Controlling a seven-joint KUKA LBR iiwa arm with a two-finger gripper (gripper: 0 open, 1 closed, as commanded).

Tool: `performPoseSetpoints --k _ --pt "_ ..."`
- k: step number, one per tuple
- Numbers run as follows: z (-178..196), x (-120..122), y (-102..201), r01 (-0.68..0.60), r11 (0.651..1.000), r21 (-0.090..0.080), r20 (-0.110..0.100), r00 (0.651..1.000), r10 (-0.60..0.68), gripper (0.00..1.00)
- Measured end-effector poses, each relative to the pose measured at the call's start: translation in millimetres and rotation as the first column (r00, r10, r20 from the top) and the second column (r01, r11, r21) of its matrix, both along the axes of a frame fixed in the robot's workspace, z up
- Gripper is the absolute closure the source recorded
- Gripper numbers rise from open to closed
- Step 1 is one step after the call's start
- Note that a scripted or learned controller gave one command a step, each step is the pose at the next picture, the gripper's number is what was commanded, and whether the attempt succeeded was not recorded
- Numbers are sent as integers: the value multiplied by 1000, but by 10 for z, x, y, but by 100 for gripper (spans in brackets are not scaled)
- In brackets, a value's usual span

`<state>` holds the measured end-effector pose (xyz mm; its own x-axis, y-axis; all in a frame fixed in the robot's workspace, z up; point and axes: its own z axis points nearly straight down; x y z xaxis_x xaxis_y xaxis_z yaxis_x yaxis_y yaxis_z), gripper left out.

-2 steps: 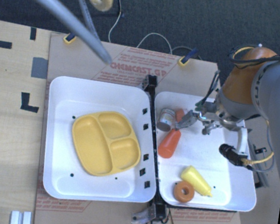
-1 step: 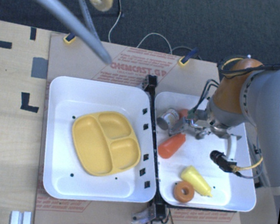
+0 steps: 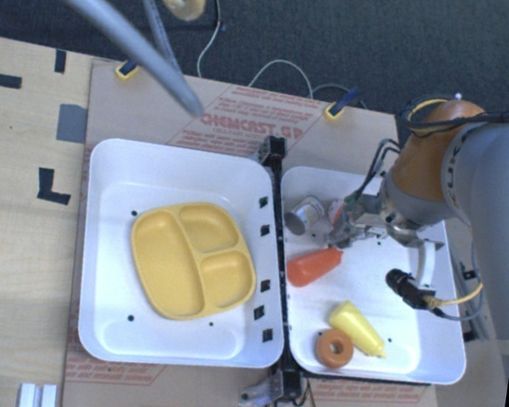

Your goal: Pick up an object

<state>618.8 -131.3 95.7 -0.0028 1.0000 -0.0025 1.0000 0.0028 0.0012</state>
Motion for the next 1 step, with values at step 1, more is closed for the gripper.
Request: performPoseSetpoints --k 1 --pt "454 -67 -17 2 1000 2 0 1000 -2 100"
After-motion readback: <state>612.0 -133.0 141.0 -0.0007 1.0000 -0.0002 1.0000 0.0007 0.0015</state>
